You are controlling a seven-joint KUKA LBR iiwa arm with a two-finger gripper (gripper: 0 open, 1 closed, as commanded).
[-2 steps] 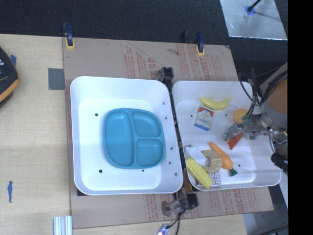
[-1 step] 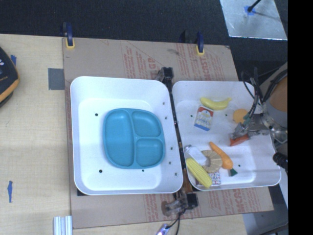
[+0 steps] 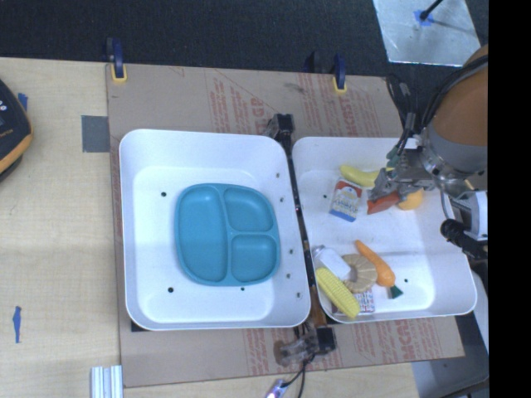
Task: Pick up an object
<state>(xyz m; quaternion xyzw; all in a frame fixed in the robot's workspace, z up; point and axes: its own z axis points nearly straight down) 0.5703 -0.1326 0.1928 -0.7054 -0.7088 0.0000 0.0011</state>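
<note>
Blue plate: lay well left of the pincer, three-sectioned, in the left bin.
Milk carton: sat just left of the pincer, small, white and blue with a red top.
Banana: lay left of the pincer, close by, yellow.
Corn: lay well below-left of the pincer, against the right bin's near wall.
Carrot: lay below the pincer, apart from it.
Pincer: low in the right bin, over a red piece and a yellow piece; whether released or clenched could not be told.
Open room: bare bin floor lay below-right of the pincer.
</note>
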